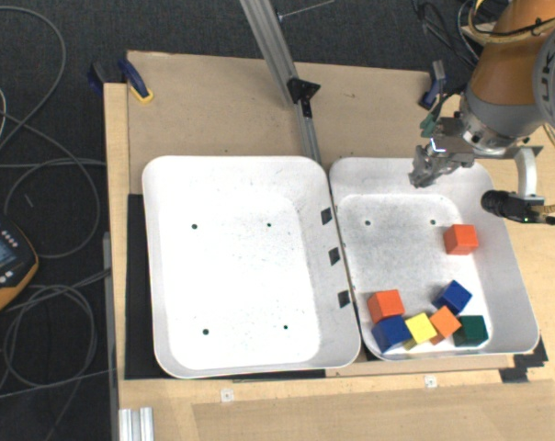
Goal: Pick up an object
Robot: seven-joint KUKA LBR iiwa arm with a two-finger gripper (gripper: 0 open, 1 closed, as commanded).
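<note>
Orange cube (460, 238) sat apart from your clustered coloured blocks (424, 318) in the right white bin (512, 269); gripper (431, 169) hovered near its far rim, fingers' state unclear.

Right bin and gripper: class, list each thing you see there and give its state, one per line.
Gripper: above the right bin's far edge, holding nothing visible.
Lone orange block: resting flat, apart from the others.
Block cluster: resting, bunched at the near edge.
Right bin: level on the bench.
</note>
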